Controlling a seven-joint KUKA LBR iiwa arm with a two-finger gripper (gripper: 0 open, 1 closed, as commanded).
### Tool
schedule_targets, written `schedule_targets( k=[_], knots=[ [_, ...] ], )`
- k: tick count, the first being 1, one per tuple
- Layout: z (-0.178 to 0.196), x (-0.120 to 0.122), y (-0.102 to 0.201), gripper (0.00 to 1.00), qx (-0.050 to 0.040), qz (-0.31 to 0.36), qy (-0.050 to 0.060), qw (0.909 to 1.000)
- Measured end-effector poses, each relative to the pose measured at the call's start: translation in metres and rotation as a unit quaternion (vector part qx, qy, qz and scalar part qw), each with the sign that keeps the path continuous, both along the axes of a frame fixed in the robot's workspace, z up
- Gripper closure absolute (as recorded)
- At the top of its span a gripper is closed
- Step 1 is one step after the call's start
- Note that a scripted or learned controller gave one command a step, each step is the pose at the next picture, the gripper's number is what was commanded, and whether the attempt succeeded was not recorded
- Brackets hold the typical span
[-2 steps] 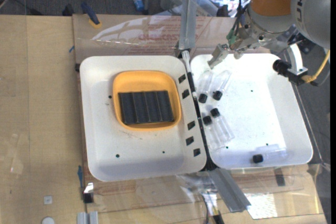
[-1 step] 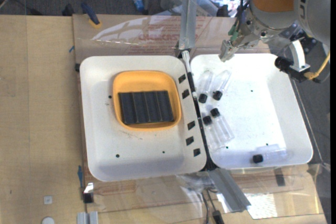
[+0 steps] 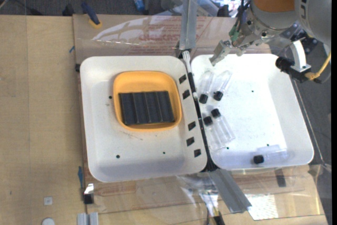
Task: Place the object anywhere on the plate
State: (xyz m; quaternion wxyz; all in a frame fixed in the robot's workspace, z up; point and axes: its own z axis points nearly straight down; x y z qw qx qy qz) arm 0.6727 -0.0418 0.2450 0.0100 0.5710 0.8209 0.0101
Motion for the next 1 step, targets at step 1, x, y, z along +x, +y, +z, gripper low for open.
schedule_targets(
  k=[1],
  knots=[
    [0.0118,0.0013,0.0,1.0,0.001,0.0,-0.004,1.0]
  ],
)
